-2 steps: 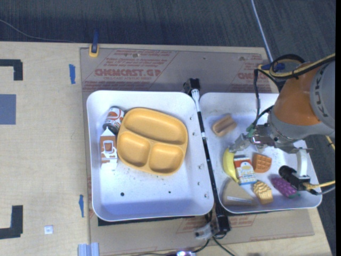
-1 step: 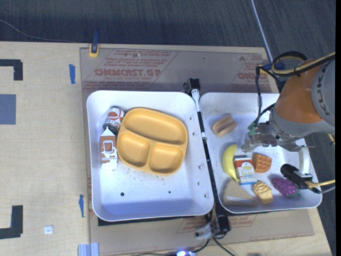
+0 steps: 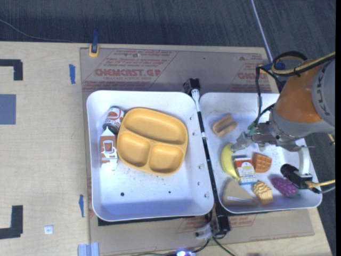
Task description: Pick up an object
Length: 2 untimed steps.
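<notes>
Nearest the counter's front edge, in the right bin (image 3: 314, 199), lie a wedge (image 3: 237, 192), a purple grape cluster (image 3: 284, 185) and a small carton (image 3: 245, 169) beside a banana (image 3: 228, 160). My end effector (image 3: 256, 136) hovers just above these. I judge I'm in the approach; next I must descend squarely. Whether it's released or clenched, I cannot tell.

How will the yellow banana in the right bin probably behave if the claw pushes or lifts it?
The banana looks like smooth, glossy toy plastic, so it is probably stiff, light and somewhat slippery. Its curved, rounded body may rock or swivel rather than slide straight. It lies close against the small carton, so a push would likely move that too.
</notes>
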Available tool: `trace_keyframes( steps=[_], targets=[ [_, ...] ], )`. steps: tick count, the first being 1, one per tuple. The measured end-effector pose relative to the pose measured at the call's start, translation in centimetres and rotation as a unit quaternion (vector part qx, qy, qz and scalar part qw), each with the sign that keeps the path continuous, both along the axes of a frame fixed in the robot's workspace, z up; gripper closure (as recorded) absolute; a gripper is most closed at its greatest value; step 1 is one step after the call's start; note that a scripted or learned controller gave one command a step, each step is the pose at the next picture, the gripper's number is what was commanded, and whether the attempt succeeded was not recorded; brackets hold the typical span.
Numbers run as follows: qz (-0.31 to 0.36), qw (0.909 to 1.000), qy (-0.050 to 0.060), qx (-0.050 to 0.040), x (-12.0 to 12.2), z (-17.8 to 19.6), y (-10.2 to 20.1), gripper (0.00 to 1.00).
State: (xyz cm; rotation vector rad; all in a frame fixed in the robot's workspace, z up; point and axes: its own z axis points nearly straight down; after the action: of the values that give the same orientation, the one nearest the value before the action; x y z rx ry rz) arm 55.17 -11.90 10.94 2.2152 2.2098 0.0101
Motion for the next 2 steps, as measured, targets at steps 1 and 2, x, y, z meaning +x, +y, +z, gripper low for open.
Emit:
trace_keyframes(
  steps=[1,2],
  targets=[
    [-0.001,1.0000,-0.006,-0.0009,-4.20,-1.68,1.58,0.00],
    [0.002,1.0000,-0.006,0.0003,-4.13,-0.74,1.81,1.00]
  ],
)
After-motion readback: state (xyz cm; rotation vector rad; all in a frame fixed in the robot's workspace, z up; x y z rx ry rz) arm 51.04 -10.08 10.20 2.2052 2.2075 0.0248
